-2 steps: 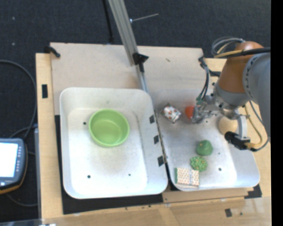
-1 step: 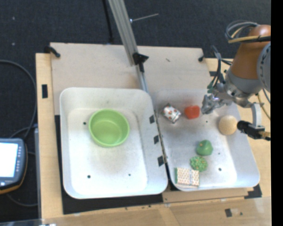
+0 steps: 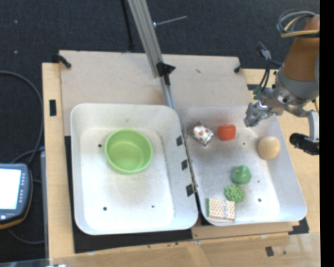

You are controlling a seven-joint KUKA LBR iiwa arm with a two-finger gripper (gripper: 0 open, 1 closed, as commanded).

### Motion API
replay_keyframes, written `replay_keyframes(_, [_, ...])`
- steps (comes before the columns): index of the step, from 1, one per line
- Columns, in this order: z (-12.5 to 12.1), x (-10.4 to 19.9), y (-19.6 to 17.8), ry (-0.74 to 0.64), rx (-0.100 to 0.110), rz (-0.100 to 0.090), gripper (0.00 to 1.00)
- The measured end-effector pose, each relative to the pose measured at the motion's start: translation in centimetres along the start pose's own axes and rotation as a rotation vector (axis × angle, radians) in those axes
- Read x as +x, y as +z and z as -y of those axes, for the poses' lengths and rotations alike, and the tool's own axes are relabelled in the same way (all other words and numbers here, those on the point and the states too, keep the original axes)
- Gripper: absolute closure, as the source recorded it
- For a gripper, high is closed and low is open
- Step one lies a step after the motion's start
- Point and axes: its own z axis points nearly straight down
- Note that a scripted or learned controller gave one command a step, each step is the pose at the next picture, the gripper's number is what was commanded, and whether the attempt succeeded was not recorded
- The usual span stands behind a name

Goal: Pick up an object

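Note:
My gripper (image 3: 255, 117) hangs over the far right part of the right bin (image 3: 284, 204), above and to the right of a red object (image 3: 227, 132). A tan ball (image 3: 269, 148) lies just below and right of the gripper. Left of the red object rests a small white patterned piece (image 3: 202, 134). Nearer the front are a green object (image 3: 241, 174), a green bumpy object (image 3: 234, 193) and a checkered block (image 3: 221, 208) at the bin's front edge. Nothing shows between the fingers.
The left bin (image 3: 89, 204) holds a green bowl (image 3: 128, 151). A metal pole (image 3: 147, 32) slants from the top down to the gap between the bins. A screen device (image 3: 5, 191) sits off the bench's left edge.

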Motion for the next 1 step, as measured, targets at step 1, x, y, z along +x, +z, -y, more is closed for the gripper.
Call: replay_keyframes(1, [-0.45,4.96,-1.39,-0.005,0.003,-0.003,1.00])
